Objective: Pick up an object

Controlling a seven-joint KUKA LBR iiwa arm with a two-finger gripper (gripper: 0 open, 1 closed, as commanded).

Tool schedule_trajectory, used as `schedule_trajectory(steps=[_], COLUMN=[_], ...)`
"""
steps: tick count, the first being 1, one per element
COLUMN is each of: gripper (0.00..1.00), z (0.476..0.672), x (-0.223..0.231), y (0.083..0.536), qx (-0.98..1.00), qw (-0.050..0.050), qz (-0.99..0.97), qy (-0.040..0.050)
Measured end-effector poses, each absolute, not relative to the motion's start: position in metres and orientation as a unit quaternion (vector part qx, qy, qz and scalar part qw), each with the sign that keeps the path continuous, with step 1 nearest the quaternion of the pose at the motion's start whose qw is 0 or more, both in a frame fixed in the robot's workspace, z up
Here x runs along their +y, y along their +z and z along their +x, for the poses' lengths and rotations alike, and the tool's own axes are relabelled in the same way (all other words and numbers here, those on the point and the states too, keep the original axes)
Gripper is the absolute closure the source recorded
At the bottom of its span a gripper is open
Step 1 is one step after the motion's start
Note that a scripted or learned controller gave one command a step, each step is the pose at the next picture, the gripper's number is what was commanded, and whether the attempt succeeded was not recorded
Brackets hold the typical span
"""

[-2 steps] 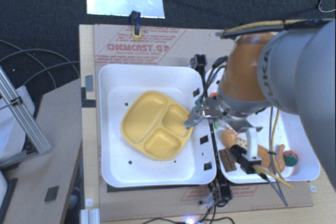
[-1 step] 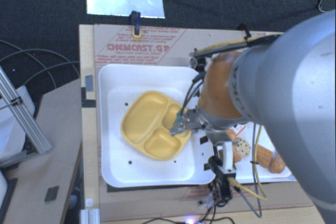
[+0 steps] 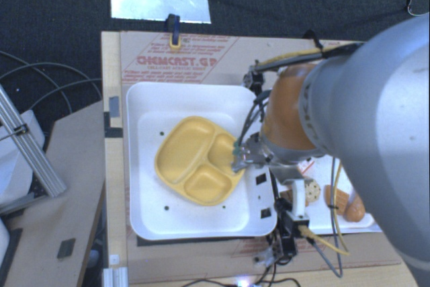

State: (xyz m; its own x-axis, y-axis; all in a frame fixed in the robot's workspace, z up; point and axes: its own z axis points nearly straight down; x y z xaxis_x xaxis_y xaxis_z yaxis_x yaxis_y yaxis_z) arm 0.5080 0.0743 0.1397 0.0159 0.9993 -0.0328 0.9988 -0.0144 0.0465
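Observation:
A yellow divided tray (image 3: 195, 158) with three compartments lies tilted in the left white bin (image 3: 154, 111). My gripper (image 3: 240, 156) is down at the tray's right rim, touching or nearly touching it. The grey arm with its orange band (image 3: 289, 111) hangs over the seam between the bins and hides the tray's right edge.
In the right bin (image 3: 363, 225), a round speckled cookie-like piece (image 3: 312, 193) and an orange-brown object (image 3: 351, 206) peek out beneath the arm. Cables (image 3: 316, 238) trail along the front edge. A yellow clamp (image 3: 175, 33) sits at the bench's back.

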Motion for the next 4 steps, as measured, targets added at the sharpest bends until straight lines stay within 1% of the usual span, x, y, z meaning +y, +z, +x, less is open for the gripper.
schedule_trajectory(steps=[1,2,4], gripper=[1.0,1.0,1.0], z=[0.579,0.577,0.578], x=[0.028,0.032,0.033], y=[0.187,0.196,0.217], qx=[0.706,0.709,0.712], qw=[0.004,0.002,0.003], qz=[0.708,0.705,0.702], qy=[0.0017,0.0015,0.0026])
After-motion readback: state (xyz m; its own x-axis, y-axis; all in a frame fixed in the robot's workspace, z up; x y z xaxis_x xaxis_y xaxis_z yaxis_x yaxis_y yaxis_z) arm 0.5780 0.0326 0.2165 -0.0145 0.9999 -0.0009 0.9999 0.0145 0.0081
